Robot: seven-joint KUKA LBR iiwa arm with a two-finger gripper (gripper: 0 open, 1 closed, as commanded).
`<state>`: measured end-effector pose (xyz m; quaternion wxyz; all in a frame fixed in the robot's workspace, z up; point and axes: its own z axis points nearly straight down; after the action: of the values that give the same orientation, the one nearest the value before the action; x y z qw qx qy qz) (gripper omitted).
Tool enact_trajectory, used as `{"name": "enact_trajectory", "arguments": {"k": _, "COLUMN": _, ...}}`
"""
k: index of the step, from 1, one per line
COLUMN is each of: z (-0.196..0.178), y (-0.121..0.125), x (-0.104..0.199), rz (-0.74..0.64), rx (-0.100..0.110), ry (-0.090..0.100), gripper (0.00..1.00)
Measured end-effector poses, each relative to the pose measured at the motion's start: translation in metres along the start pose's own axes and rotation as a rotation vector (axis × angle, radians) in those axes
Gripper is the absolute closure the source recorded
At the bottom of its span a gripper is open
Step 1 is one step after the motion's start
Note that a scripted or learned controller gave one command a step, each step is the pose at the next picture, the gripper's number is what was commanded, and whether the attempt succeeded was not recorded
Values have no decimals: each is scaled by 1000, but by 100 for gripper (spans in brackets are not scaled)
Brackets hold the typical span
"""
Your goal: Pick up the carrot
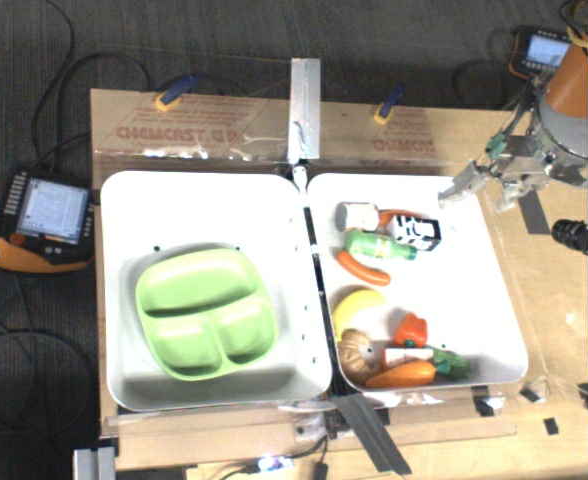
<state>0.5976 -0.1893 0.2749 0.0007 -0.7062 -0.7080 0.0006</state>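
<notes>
Camera view, looking down at a slant. Two shallow white bins of smooth, glossy plastic with rounded corners sit side by side on a pale wooden bench [414, 128]. A clear plastic sheet with red lettering is clamped along the far edge.

Left bin [124, 208]: a lime-green divided tray [206, 311], matte plastic, rounded, with one long compartment on its far side and two smaller ones nearer.

Right bin [484, 298]: a cluster of toy foods along its left and near side. The carrot [404, 375] lies on its side at the near edge, orange and tapered, smooth, with green leafy top [452, 365] pointing right. Just behind it is a small red pepper-like piece [410, 328]. To the carrot's left, touching or nearly so, is a tan knobbly round item [353, 348], and a yellow curved, lemon-like shape [357, 305] sits beyond that. Farther back: an orange-red sausage shape [361, 266], a green bottle [379, 245] lying flat, and a black-and-white patterned piece [412, 230] with a white cylinder beside it.

Gripper [461, 187]: pale metal, hanging over the bin's far right corner, well apart from the carrot. Nothing is seen between its fingers; how wide they stand I cannot tell.
</notes>
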Motion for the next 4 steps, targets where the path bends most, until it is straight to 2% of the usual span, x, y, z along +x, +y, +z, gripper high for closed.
{"name": "enact_trajectory", "arguments": {"k": 1, "z": 130, "y": -56, "x": 36, "rz": -128, "rx": 2, "ry": 2, "gripper": 0}}
{"name": "enact_trajectory", "arguments": {"k": 2, "z": 186, "y": -110, "x": 78, "rz": -355, "rx": -12, "ry": -6, "gripper": 0}}
{"name": "enact_trajectory", "arguments": {"k": 3, "z": 176, "y": -109, "x": 79, "rz": -356, "rx": -16, "ry": -5, "gripper": 100}}
{"name": "enact_trajectory", "arguments": {"k": 4, "z": 31, "y": -114, "x": 58, "rz": -443, "rx": -1, "ry": -1, "gripper": 100}}
